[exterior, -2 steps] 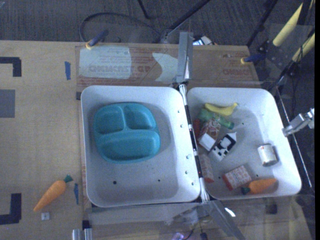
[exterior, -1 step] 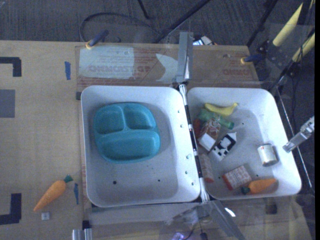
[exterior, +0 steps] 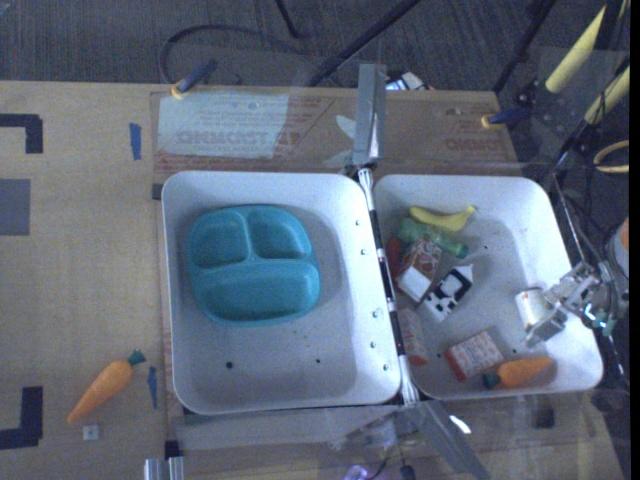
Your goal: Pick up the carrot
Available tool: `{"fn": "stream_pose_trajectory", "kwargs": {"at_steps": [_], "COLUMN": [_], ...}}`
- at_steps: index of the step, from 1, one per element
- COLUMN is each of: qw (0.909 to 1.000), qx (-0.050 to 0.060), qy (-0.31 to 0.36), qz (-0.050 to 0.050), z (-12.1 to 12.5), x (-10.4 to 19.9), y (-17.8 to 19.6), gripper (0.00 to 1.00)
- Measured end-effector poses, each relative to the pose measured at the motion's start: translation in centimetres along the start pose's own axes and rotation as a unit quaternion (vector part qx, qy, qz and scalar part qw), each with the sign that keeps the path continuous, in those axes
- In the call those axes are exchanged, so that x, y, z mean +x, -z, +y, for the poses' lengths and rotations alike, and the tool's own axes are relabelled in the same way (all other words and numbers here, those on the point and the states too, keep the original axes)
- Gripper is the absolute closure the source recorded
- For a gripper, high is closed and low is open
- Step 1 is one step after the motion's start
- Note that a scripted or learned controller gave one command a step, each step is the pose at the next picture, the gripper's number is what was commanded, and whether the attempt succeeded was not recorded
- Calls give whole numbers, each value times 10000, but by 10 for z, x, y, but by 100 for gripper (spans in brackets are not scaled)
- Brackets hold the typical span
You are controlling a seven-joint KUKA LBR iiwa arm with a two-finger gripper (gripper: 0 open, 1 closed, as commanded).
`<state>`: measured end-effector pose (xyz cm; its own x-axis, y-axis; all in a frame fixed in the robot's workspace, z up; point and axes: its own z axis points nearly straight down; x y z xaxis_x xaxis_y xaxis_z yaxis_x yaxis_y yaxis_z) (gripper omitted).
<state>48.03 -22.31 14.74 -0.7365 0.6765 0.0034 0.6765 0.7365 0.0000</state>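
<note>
An orange carrot (exterior: 525,371) with a small green top lies in the right bin's (exterior: 500,193) front right corner, beside a red box (exterior: 473,353). A second carrot (exterior: 100,389) lies outside the bins on the wooden bench at the front left. My gripper (exterior: 534,318) hangs over the right side of the right bin, just behind the carrot in that bin and apart from it. It is open, with nothing between its fingers.
The right bin also holds a yellow banana (exterior: 443,216), a green item (exterior: 418,234), a red-and-white packet (exterior: 420,268) and a black-and-white box (exterior: 450,291). A teal divided plate (exterior: 254,264) fills much of the left bin (exterior: 190,193). A metal divider (exterior: 368,118) stands behind the bins.
</note>
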Motion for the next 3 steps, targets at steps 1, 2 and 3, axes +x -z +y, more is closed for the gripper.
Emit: {"fn": "stream_pose_trajectory", "kwargs": {"at_steps": [1, 2, 3], "qw": [9862, 9421, 9247], "qx": [-3, -4, -3], "qy": [1656, 3353, 3808], "qz": [-29, -8, -28], "z": [4, 1, 1], "x": [2, -1, -1], "y": [144, 104, 186], "gripper": [0, 0, 0]}}
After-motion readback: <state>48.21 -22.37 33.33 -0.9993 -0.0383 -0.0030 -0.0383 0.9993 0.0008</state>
